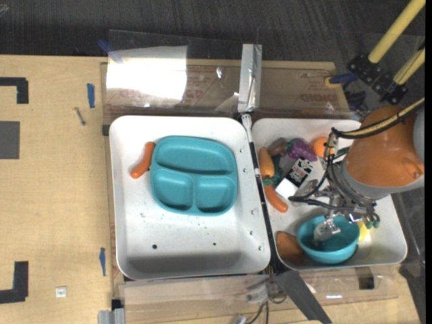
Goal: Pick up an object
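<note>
My gripper (330,229) hangs low over the right bin (391,248), right above a teal bowl (329,243) near the bin's front edge. The orange band of the arm (386,152) covers much of the bin's right side. Whether anything sits between the fingers cannot be made out. Behind the bowl lie an orange carrot-like piece (275,198), a second one (266,162), a black and white item (300,173), a purple object (299,148) and an orange ball (318,144). A brown rounded object (289,246) rests left of the bowl.
The left bin (128,248) holds a teal divided plate (194,175) and an orange sausage-shaped piece (142,160) beside it. A metal divider (250,79) stands at the back between the bins. Yellow-handled tools (398,25) lean in the upper right.
</note>
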`<state>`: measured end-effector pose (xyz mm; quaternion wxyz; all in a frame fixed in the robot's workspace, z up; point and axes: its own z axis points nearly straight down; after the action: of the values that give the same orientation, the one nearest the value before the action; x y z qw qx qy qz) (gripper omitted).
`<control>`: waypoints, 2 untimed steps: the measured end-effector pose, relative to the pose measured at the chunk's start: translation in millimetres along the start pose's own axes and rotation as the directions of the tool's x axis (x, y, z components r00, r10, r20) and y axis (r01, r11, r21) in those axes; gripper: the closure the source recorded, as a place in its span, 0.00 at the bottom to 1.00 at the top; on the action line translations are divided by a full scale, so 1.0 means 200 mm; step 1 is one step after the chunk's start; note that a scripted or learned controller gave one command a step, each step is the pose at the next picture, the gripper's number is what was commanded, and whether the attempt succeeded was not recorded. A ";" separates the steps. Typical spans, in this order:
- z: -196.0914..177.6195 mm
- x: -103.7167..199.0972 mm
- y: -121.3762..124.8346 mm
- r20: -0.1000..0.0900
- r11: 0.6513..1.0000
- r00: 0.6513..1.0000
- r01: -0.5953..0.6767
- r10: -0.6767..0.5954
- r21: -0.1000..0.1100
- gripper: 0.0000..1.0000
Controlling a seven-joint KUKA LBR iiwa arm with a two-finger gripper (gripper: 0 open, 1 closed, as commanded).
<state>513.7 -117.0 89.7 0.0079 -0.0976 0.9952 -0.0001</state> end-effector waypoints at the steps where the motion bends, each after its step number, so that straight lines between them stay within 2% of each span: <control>1: -0.11 -0.35 -0.42 -0.007 1.000 1.000 0.022 -0.022 0.001 0.00; 2: 0.00 -0.15 -0.37 -0.003 0.996 0.996 -0.092 0.092 0.003 0.00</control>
<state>557.9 -182.8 90.3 0.0067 -0.0515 0.9986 -0.0015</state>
